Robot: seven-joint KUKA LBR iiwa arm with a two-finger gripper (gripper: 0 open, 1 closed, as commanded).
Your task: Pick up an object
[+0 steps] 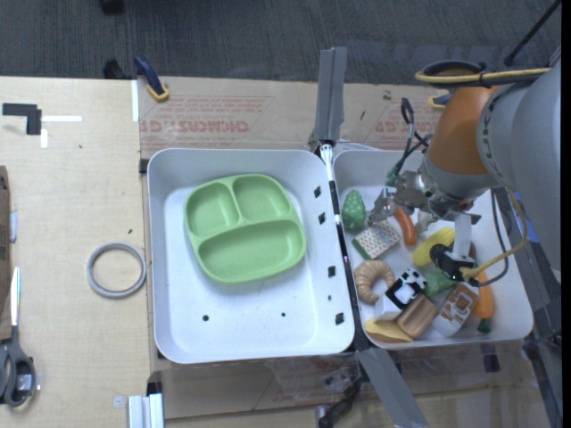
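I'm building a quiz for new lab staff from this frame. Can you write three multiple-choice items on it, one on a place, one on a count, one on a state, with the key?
1. Where does the green plate lie?
A. In the left bin
B. In the right bin
C. On the bare bench

2. How many compartments does the green plate have?
A. Two
B. Three
C. Five

3. How does the croissant lie in relation to the arm?
A. Clamped against the orange band
B. Loose on the floor of the right bin, apart from the arm
C. Balanced on top of the arm

Key: 1 A, the plate rests on the floor of the left bin. 2 B, two small sections sit above one long section. 3 B, it rests among the other toys in the right bin, below and left of the arm.
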